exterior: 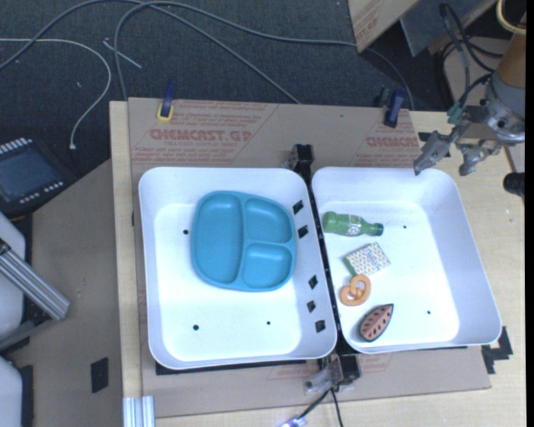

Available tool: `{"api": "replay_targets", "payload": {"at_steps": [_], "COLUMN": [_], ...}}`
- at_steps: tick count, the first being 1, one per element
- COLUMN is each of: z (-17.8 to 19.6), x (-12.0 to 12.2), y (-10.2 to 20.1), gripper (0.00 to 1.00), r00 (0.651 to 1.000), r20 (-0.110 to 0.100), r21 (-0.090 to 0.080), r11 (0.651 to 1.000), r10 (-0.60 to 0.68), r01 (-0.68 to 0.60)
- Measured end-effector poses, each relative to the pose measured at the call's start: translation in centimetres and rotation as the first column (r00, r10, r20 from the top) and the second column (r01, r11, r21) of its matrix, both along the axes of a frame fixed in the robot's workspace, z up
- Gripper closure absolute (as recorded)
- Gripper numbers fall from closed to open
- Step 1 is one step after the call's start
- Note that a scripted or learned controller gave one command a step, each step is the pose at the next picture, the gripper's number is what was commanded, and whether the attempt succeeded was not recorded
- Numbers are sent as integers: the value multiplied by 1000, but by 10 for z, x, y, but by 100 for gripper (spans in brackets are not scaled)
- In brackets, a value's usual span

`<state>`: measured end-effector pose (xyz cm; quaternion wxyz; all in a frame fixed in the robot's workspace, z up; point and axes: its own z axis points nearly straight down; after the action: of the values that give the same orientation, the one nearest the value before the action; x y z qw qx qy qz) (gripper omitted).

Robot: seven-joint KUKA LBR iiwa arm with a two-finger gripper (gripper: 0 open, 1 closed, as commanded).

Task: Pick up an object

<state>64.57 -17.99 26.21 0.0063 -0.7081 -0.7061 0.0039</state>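
Observation:
The right bin (450, 275) holds a green bottle (350, 224) lying on its side, a small checkered packet (368, 259), an orange pretzel-shaped piece (355, 290) and a brown oval object (376, 322). All of them lie along the bin's left side. My gripper (450, 161) hangs above the bin's far right corner, well away from these objects. Its two grey fingers (430, 156) are spread apart with nothing between them.
The left bin (167, 275) holds a blue divided plate (244, 240). A black divider with clips (310, 250) runs between the bins. Clamps (393, 106) and cables sit at the bench's far edge. A cardboard box (380, 17) stands behind.

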Motion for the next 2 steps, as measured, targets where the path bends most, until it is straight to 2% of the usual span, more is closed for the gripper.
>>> {"api": "replay_targets", "payload": {"at_steps": [1, 2], "z": [9, -54], "x": [2, 3], "y": [1, 1], "gripper": [0, 0], "r00": [1000, 1000], "r20": [14, 8], "r21": [-3, -1], "r11": [1000, 1000], "r10": [3, 3], "r01": [-3, -3]}}
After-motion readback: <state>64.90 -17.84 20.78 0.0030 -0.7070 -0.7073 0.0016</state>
